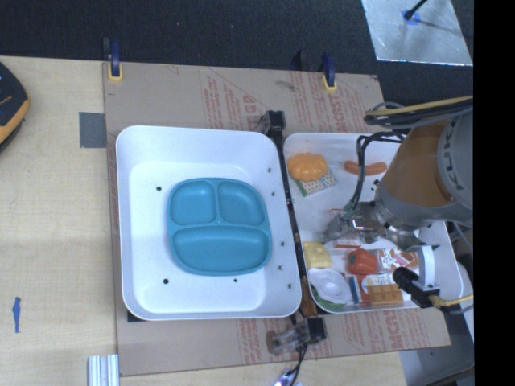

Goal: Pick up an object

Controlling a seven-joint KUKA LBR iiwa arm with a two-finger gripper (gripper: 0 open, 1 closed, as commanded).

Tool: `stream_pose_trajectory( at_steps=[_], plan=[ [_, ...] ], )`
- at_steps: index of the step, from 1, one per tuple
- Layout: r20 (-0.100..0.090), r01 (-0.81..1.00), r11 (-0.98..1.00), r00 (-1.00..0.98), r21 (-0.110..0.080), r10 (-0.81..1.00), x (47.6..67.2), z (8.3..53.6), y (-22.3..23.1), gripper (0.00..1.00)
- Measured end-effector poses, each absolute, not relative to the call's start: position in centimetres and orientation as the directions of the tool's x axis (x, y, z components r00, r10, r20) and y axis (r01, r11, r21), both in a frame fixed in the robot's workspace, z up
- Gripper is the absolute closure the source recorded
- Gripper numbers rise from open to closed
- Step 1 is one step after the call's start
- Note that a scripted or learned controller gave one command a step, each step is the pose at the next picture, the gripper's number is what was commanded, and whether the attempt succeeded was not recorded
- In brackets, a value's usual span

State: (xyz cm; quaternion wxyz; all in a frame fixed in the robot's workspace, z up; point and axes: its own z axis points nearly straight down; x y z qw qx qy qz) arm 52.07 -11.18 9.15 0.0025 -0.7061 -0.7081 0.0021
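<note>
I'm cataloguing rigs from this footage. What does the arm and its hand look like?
The arm is grey with a broad orange band above the wrist. Black cables loop beside it. The hand is small, dark metal, over the right bin.

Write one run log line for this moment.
hand: over right bin | blue plate: in left bin | grasp: none seen

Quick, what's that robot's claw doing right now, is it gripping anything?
Gripper: cannot be told; it sits low over the right bin.
</note>
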Motion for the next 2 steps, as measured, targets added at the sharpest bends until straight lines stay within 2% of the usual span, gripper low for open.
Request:
stream_pose_trajectory(
  at_steps=[1, 2],
  plan=[
    [0.001, 1.0, 0.004, -0.004, -0.005, 1.0, 51.3, 9.2, -10.9, 0.0],
    [0.001, 1.0, 0.004, -0.004, -0.007, 1.0, 51.3, 10.2, -11.0, 1.0]
  ],
)
